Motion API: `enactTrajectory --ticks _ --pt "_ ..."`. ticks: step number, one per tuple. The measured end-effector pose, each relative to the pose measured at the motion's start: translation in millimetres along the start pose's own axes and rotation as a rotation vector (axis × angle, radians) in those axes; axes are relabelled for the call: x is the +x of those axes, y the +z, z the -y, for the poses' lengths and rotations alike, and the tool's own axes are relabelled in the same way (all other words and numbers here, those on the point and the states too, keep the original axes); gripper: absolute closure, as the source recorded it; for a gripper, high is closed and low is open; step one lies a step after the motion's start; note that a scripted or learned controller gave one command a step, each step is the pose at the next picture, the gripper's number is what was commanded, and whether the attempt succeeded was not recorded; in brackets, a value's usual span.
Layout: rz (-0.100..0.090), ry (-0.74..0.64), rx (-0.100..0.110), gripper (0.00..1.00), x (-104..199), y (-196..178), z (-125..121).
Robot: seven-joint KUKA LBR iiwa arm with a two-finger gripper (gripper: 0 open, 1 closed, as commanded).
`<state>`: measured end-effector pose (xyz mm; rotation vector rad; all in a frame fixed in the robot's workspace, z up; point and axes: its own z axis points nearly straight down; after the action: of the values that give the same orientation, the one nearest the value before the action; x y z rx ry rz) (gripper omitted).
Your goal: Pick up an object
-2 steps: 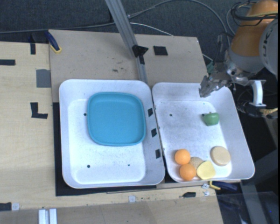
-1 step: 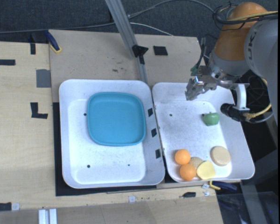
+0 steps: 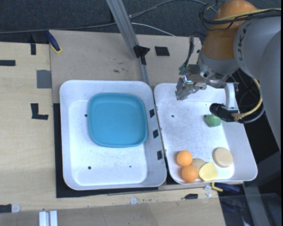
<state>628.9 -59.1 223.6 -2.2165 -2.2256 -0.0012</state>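
Note:
My gripper [image 3: 181, 94] hangs over the far left corner of the right bin [image 3: 193, 126], with its fingers close together and nothing visible between them. A small green object [image 3: 212, 121] lies by the bin's right wall, well right of the gripper and nearer the front. At the bin's near end sit two orange balls [image 3: 184, 158] [image 3: 189, 173], a yellow piece [image 3: 208, 171] and a tan round piece [image 3: 222, 157], all far from the gripper.
The left bin [image 3: 73, 135] holds a blue square plate [image 3: 117, 119]. A slanted metal pole [image 3: 127, 27] runs down to the gap between the bins. Black cables loop beside the right bin's right wall [image 3: 236, 114].

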Motion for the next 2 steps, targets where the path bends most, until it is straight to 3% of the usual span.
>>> enactTrajectory --ticks 2 --pt "0.0 0.0 0.001 1.0 98.0 2.4 5.4"
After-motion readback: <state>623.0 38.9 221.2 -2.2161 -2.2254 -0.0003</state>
